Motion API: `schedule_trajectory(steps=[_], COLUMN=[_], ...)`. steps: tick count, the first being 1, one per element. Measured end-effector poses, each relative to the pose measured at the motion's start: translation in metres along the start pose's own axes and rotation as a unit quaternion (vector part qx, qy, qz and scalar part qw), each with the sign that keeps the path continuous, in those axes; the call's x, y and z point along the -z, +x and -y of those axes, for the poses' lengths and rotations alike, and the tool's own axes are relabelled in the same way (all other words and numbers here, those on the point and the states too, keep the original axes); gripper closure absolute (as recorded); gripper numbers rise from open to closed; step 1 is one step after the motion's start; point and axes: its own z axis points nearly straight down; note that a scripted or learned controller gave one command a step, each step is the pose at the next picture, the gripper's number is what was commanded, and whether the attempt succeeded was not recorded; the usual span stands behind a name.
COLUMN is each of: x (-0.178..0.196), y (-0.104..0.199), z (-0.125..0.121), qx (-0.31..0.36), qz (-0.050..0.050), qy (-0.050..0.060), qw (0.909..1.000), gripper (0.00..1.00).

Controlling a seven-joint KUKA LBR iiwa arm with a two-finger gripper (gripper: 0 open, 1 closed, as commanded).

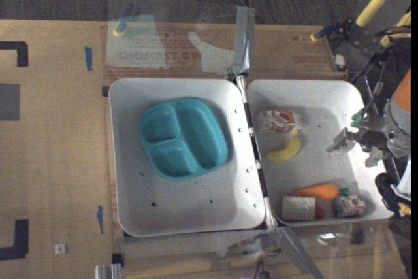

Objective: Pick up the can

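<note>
A teal divided plate (184, 138) sits mid-left bin (124, 160); in the right bin (320, 91), the can (298, 207) lies by the front edge, beside a carrot (318, 191); the pincer (345, 140) hovers well apart at the right edge, fingers spread, holding nothing.

Right bin (326, 91): open floor across centre and upper right of frame; can (349, 206) hemmed at lower right, carrot (318, 191) touching its upper left, cup (299, 207) just beyond; bin wall close below; banana (285, 150) and carton (278, 121) crowd the left wall.
</note>
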Motion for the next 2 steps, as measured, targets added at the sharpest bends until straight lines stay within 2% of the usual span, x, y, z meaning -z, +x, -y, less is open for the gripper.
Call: schedule_trajectory(steps=[1,2], x=[-0.074,-0.138], y=[-0.040,-0.032], z=[-0.010,-0.095], qx=[0.012,0.007], qz=[0.000,0.000], qy=[0.001,-0.001], qw=[0.9999,1.0000], gripper=[0.00,0.00])
